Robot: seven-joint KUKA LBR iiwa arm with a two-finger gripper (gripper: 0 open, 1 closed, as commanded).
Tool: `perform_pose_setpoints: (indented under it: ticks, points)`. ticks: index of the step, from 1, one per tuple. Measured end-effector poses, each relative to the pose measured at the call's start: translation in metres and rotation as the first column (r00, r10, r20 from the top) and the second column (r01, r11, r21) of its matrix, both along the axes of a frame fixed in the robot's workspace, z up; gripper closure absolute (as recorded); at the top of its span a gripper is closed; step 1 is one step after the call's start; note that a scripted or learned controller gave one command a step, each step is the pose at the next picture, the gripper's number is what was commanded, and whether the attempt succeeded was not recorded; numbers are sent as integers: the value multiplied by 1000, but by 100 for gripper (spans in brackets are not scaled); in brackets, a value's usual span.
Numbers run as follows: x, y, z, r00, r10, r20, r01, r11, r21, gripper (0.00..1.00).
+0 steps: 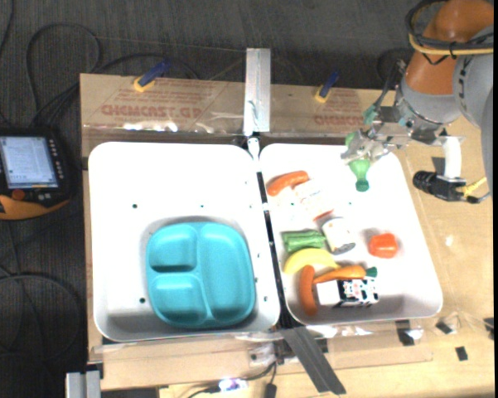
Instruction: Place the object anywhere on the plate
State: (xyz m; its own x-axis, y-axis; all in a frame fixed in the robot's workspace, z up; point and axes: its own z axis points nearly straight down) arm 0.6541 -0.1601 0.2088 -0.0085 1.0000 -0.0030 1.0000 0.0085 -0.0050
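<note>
One small green object [361, 172] hangs clamped in the gripper [363, 157] over the right bin's [414, 222] far edge; a shallow pinch risks dropping it before reaching the teal plate [200, 274] in the left bin [120, 189].

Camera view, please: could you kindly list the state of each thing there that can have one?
Gripper: over the right bin's far corner, shut on a small green object.
Green object: hanging from the fingers, above the bin floor.
Teal plate: flat in the left bin, right way up.
Tomato: loose in the right bin.
Banana: lying amid the toy pile.
Handheld screen: lit.
</note>
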Motion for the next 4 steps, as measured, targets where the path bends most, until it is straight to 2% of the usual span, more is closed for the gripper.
perform_pose_setpoints:
  ticks: [1,2,3,4]
  points:
    - [-22,47,-99,1000,-18,13,18,1000,1,100]
    - [-55,111,-29,997,73,-1,-73,997,4,100]
    - [-115,164,-29,1000,-26,-3,26,1000,3,100]
    - [-128,232,-29,989,146,-4,-146,989,3,100]
